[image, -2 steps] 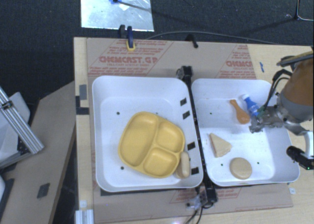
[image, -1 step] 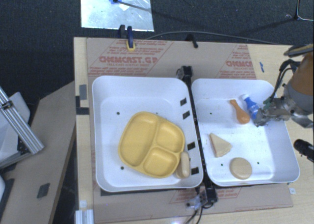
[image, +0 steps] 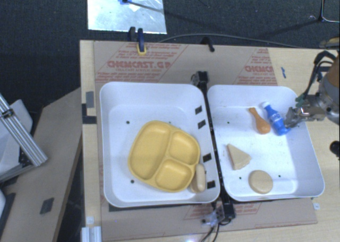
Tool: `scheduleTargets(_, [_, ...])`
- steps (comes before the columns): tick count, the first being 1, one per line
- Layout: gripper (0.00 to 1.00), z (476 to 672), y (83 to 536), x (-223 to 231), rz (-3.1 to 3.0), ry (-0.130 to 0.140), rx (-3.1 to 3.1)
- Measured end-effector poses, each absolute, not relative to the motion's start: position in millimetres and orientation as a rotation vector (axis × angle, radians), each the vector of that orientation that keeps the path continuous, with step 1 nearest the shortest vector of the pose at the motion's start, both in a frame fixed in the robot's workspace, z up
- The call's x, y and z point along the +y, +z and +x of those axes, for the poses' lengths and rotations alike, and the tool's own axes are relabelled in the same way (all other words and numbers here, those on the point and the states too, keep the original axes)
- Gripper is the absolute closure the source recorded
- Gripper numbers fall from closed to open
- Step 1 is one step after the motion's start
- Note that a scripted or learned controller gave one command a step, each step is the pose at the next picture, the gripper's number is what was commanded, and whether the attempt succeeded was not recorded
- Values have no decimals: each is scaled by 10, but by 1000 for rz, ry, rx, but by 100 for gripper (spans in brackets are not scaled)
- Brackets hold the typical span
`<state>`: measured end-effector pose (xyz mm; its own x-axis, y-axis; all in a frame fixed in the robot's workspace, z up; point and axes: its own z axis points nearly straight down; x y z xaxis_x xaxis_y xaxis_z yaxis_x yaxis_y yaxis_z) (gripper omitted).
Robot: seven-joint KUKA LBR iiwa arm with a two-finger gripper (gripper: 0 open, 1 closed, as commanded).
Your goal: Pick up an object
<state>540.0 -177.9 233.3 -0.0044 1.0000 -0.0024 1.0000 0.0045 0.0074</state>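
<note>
The right bin (image: 297, 180) holds a small blue bottle (image: 273, 117) with a white cap, an orange spoon-shaped piece (image: 260, 120), a tan wedge (image: 238, 157) and a round tan cookie (image: 261, 181). My gripper (image: 295, 116) reaches in over the bin's right rim, its tip just right of the blue bottle's lower end and close to touching it. Nothing shows between its fingers.
The left bin (image: 119, 129) holds a yellow divided tray (image: 163, 156) with a pale bread-like piece (image: 200, 178) against its lower right corner. A black divider with clips (image: 208, 129) runs between the bins. A cable (image: 239, 38) crosses the bench behind them.
</note>
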Motion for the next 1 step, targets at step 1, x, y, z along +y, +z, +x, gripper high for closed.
scheduleTargets(1, [100,5502,2227,-1279,2211,3,2230])
